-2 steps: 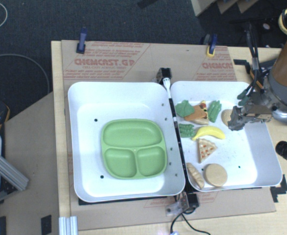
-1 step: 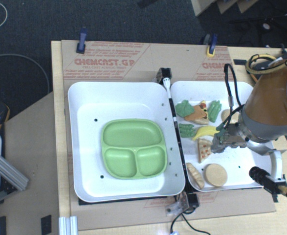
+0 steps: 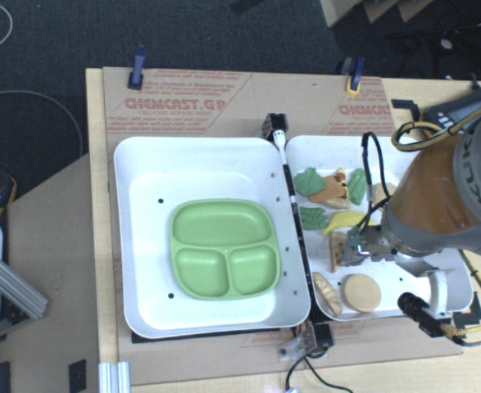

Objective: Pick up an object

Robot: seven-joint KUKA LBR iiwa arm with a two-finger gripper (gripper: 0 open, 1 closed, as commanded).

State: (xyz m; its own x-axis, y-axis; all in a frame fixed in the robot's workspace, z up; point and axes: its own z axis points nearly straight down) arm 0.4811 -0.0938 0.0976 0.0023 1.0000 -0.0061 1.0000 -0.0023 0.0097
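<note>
The right bin (image 3: 326, 148) holds several small toy foods: a green leafy piece (image 3: 310, 181), a brown and orange piece (image 3: 335, 185), a green pod (image 3: 356, 185), another green piece (image 3: 312, 217), a yellow banana-like piece (image 3: 344, 221), a round tan biscuit (image 3: 360, 292) and a pale shell-like piece (image 3: 325, 293). My gripper (image 3: 348, 247) hangs low in this bin, just below the yellow piece and above the biscuit. The wrist hides its fingertips.
The left bin (image 3: 142, 244) carries a green three-compartment plate (image 3: 223, 247). The grey and orange arm (image 3: 437, 195) covers the right bin's right half. A black cable (image 3: 369, 158) loops over the bin's far side. Clamps (image 3: 136, 70) sit on the cardboard's far edge.
</note>
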